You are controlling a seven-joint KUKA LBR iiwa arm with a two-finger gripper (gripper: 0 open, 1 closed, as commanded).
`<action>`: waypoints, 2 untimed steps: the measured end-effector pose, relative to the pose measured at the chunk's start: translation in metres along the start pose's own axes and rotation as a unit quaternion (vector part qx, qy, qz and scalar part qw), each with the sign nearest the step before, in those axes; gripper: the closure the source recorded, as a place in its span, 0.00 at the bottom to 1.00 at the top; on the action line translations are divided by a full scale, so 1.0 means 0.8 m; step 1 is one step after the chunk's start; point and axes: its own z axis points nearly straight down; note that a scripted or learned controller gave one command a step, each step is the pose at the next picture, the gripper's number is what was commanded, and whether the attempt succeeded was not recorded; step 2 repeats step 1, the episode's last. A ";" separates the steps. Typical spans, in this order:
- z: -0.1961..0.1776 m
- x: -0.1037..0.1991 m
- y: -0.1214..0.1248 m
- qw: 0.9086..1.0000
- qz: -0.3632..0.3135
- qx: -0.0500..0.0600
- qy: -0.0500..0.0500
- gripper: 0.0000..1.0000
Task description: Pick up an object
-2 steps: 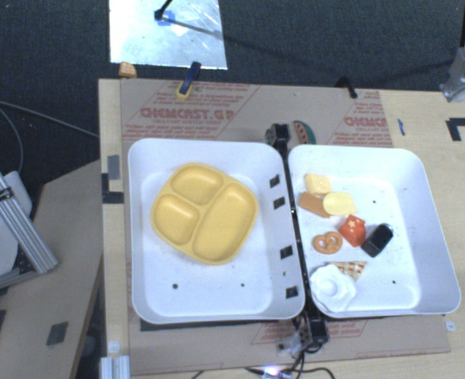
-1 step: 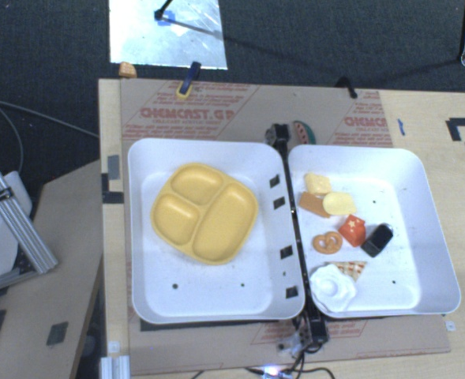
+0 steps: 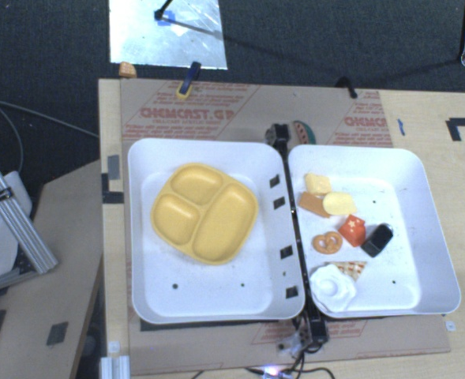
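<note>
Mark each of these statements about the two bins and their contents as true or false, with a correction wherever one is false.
1. A yellow divided plate lies in the left bin. True.
2. The yellow divided plate has five compartments. False: it has three.
3. The pretzel lies in the right bin. True.
4. The black block lies in the left bin beside the plate. False: it lies in the right bin, next to the red piece.
5. The white fried-egg toy lies near the right bin's front edge. True.
6. The small food items are spread evenly over the right bin. False: they cluster in its left half.
</note>
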 end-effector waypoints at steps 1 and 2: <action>-0.009 0.001 -0.001 1.000 -0.001 0.002 0.001 1.00; -0.009 0.001 -0.001 1.000 -0.001 0.002 0.001 1.00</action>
